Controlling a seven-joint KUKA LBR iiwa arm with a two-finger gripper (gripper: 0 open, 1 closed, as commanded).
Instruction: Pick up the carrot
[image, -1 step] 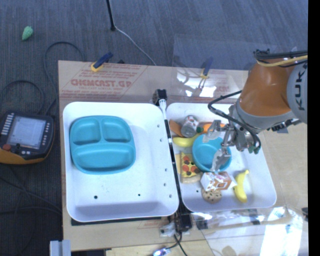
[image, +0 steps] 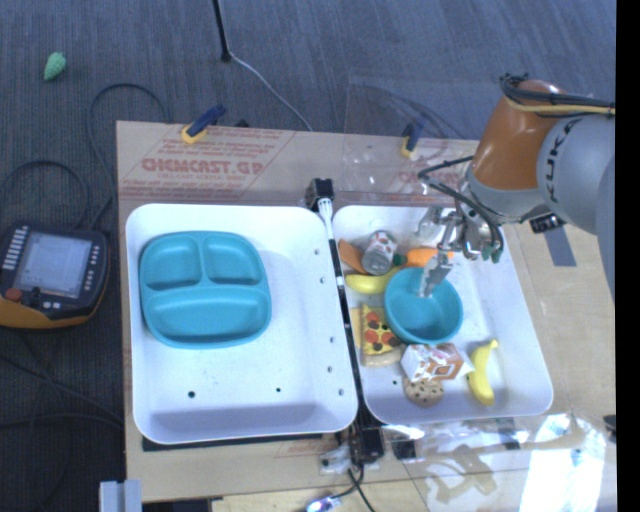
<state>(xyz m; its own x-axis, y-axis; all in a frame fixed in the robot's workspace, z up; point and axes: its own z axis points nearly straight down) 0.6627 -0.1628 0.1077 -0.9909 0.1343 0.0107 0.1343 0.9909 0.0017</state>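
2 bins (image: 300, 330), 2 bananas (image: 483, 372), 1 bowl (image: 424, 308), 1 tray (image: 205, 288)

Blue divided tray (image: 205, 287), white bins (image: 160, 400), blue bowl (image: 424, 311), yellow banana (image: 482, 372), orange carrot (image: 351, 258)

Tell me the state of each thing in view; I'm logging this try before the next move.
carrot: lying in the right bin, orange showing at the tool
tool: low over the blue bowl's far rim
blue bowl: upright
divided tray: flat, upright, in the left bin
can: on its side
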